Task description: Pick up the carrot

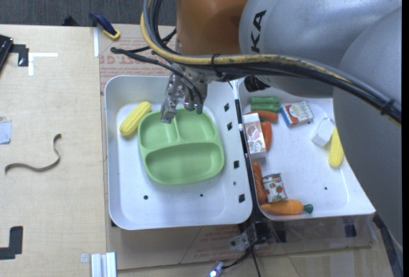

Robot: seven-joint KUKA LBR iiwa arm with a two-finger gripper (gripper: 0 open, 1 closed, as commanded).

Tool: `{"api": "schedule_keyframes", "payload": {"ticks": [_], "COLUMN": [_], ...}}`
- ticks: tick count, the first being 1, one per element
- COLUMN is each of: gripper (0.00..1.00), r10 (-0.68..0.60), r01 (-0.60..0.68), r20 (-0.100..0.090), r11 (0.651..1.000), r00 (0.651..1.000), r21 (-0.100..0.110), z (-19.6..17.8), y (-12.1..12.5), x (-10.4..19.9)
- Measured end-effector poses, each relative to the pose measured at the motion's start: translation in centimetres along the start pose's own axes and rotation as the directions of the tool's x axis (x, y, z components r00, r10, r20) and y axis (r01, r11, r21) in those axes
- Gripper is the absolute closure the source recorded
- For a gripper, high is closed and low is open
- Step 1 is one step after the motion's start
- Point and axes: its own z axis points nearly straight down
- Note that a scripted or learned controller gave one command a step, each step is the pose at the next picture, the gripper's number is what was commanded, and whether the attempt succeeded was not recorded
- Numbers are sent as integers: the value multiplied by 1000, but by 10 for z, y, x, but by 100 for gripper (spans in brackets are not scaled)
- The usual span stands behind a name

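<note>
Your gripper point(181, 103) hangs over the green tray's point(182, 154) far edge in the left bin point(121, 199) | fingers apart, grasping nothing | carrot point(282, 207) lies at the right bin's point(358, 202) near edge, beside a small carton point(273, 187).

Arm point(319, 20): broad, smooth pale-grey casing with a dull sheen. Black block lettering "KA" point(255, 29) readable on the shell. Glossy orange-brown rounded band point(214, 4) above the wrist. Bundle of black and yellow cables point(160, 20) loops around the orange part and trails along the grey link. Pincer point(182, 100): small, bare grey metal, slim fingers, dark fittings.
</note>
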Motion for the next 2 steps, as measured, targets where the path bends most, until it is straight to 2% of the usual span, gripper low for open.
{"api": "schedule_keyframes", "payload": {"ticks": [1,2], "gripper": [0,0], "r10": [0,-81], "r01": [0,81], "r20": [-1,-5], "r11": [1000,997], "r00": [1000,997], "r21": [1,1], "z": [1,30], "y": [0,-90], "x": [0,75]}}
